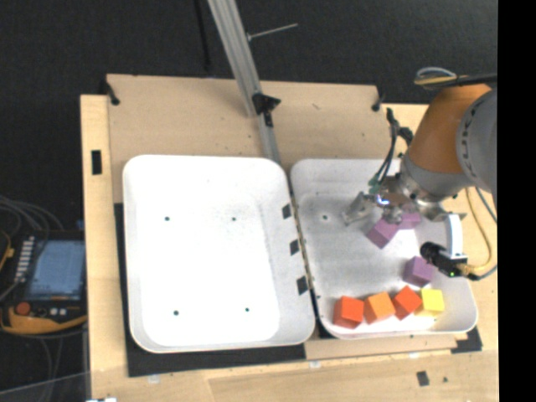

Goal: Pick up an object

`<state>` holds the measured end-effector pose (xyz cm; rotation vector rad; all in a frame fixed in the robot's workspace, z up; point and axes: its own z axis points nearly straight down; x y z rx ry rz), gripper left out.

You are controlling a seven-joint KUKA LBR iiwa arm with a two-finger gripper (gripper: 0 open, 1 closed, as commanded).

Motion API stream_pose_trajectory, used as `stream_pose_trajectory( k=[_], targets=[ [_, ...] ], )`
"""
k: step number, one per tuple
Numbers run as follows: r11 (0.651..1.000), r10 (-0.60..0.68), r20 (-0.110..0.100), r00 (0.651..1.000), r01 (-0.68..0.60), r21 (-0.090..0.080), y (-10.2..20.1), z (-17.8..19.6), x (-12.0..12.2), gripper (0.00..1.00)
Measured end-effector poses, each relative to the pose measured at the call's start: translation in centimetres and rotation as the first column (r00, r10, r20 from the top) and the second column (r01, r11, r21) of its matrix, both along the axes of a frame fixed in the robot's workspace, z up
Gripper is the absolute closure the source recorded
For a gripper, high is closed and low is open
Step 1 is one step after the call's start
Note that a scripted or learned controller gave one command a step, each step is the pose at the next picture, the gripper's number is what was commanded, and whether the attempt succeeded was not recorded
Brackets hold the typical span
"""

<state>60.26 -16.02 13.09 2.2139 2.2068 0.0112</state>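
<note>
Jaws: state unreadable, hovering over the right bin [331,187]. Purple block [381,233] just at 6 o'clock, tilted. Risk: fingers nudge it aside, closing on nothing.

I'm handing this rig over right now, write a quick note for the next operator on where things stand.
Gripper: low over the right bin, finger state unreadable.
A purple block lies just below it, another purple block nearer the front.
Red, orange, red-orange and yellow blocks line the front wall.
Done: nothing visibly lifted.
Left: grasp and raise one object.
</note>
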Motion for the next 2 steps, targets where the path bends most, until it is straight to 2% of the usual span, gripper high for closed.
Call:
stream_pose_trajectory(
  k=[1, 2],
  targets=[
    [1.0, -0.002, 0.011, 1.0, 0.002, -0.005, -0.3, -0.8, 0.5, 0.0],
    [1.0, -0.005, 0.021, 1.0, 0.006, -0.008, -0.5, 0.4, 0.8, 1.0]
  ],
)
